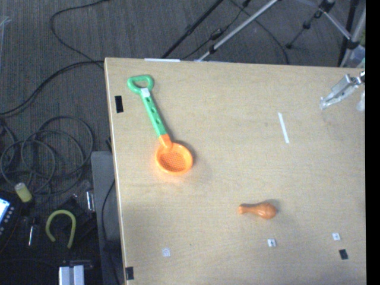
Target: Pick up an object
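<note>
The fingers [336, 94] show as a thin pale metal wedge at the surface's [237, 159] right edge, near its far corner. They are too small and washed out to tell whether they are spread or pressed together. Nothing can be seen between them, so the gripper [325, 103] looks to be carrying nothing.

Three things lie on the surface:
- A scoop [160, 129] lies near the far left corner, with its green handle running toward the far edge and its orange bowl toward the middle.
- An orange toy [259, 210] lies right of centre, toward the near edge.
- A white stick [284, 127] lies toward the far right, nearest the gripper, and looks very flat.

The pick seems not yet begun.

The stick is close but probably too thin for the tips to get under. The toy looks the better choice, since it is rounded and stands clear of everything else. To grasp it well:
- Centre over its fat end.
- Turn the wrist so the jaws close across its short width.
- Go down fully spread until the tips almost reach the surface, then close.

The main risk is closing too high, which would likely make the toy squirt out.
</note>
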### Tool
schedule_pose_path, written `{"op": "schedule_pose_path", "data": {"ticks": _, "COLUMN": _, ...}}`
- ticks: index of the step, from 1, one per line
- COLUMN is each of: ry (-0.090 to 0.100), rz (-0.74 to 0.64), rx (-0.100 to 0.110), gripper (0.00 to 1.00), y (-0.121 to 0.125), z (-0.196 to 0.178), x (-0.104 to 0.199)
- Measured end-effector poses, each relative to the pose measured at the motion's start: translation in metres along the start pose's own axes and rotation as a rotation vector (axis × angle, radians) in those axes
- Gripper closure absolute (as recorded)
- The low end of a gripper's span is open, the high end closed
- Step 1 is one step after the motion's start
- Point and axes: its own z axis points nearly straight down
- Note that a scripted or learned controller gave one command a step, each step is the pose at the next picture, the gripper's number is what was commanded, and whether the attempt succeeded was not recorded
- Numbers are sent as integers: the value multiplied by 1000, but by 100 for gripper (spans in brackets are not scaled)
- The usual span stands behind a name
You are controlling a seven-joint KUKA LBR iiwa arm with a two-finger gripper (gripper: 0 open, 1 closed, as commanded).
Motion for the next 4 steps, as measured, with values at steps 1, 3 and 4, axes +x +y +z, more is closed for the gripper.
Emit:
{"op": "schedule_pose_path", "data": {"ticks": 1, "ry": -3, "rz": 0, "rx": 1, "gripper": 100, "y": 1, "z": -9, "x": 0}}
{"op": "schedule_pose_path", "data": {"ticks": 3, "ry": 2, "rz": 398, "rx": 2, "gripper": 100, "y": -17, "z": 0, "x": 198}}
{"op": "schedule_pose_path", "data": {"ticks": 4, "ry": 0, "rz": 396, "rx": 4, "gripper": 100, "y": -16, "z": -9, "x": 198}}
